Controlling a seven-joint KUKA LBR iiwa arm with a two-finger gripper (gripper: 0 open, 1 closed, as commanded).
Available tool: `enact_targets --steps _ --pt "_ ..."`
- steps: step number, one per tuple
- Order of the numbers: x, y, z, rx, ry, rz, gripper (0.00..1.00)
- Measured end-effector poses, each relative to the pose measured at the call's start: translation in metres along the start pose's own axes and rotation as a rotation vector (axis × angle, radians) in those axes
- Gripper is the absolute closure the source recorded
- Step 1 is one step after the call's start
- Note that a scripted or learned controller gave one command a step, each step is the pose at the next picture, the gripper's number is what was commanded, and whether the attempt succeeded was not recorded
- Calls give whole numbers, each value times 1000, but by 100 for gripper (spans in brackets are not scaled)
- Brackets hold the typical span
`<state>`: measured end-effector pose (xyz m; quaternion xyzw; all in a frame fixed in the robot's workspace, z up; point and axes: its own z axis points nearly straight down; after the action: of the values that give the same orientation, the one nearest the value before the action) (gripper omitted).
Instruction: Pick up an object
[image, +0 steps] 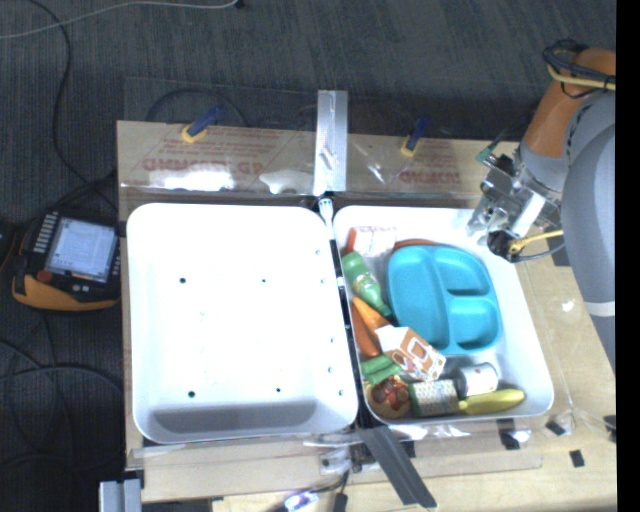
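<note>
Yellow and curved, a banana-shaped toy (491, 401) lies along the front wall of the right bin (536, 350), the nearest piece in the heap and probably the easiest to pick: it looks like light, hollow plastic, stiff but smooth, so a pinch across its narrow middle should hold better than one at the tapering ends. Touching it on the left are a small grey-and-white can (474, 381) lying on its side and a speckled grey block (431, 398); the can would likely roll or slip under a glancing contact. Behind them a white carton with orange print (413, 353) sits tilted, light and boxy with flat faces that suit two fingers. An orange carrot toy (366, 326) and a green bottle-like piece (362, 281) lie along the bin's left wall, too close to it for fingers to straddle easily. A blue divided tray (444, 293) fills the middle of the bin; it appears rigid and wide, graspable only by its rim. The left bin (235, 320) lies just beside, sharing the centre divider. The gripper (497, 216) hangs above the right bin's far right corner, well apart from the heap, with nothing between its fingers; how wide they stand I cannot tell. A handheld pendant (68, 258) rests on the floor to the left.
</note>
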<state>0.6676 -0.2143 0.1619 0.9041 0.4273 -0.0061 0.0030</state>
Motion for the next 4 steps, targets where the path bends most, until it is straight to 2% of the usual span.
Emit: enact_targets --steps 4 --pt "-1 -1 -36 -1 -26 -9 100"
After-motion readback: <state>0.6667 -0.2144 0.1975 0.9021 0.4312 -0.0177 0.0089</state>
